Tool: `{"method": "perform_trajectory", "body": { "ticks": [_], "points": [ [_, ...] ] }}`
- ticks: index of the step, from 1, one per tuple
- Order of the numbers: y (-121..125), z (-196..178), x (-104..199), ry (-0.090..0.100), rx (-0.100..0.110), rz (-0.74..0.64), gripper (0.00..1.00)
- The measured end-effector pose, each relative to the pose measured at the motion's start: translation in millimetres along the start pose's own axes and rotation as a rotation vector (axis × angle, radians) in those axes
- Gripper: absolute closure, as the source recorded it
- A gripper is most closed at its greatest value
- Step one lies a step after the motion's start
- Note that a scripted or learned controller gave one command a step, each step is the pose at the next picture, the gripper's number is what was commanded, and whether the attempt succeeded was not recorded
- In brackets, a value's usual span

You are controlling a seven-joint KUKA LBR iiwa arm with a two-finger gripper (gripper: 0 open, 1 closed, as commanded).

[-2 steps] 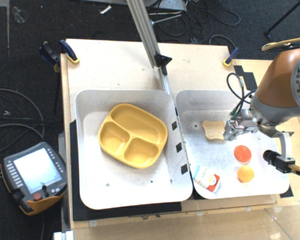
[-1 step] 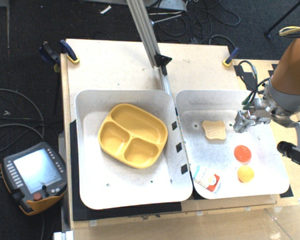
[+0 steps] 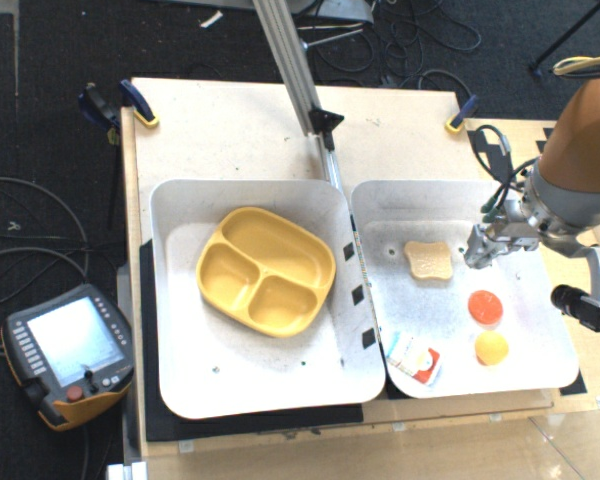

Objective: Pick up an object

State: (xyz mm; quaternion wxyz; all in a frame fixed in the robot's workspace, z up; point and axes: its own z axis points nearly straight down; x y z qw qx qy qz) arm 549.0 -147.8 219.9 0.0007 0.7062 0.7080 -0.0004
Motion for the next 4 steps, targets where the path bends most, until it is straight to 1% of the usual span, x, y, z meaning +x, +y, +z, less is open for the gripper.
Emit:
{"method": "perform_trajectory", "body": {
  "ticks": [1, 2, 3, 4],
  "points": [
    [2.0, -8.2, 59.3, 0.004, -0.001, -0.006, 1.00],
    [-1.2, 0.0, 116.0, 0.004, 0.002, -0.006, 1.00],
    [-14.3, -3.1, 179.1, 0.004, 0.002, -0.007, 1.00],
    [-17.7, 2.3, 232.1, 0.003, 0.002, -0.006, 1.00]
  ]
}}
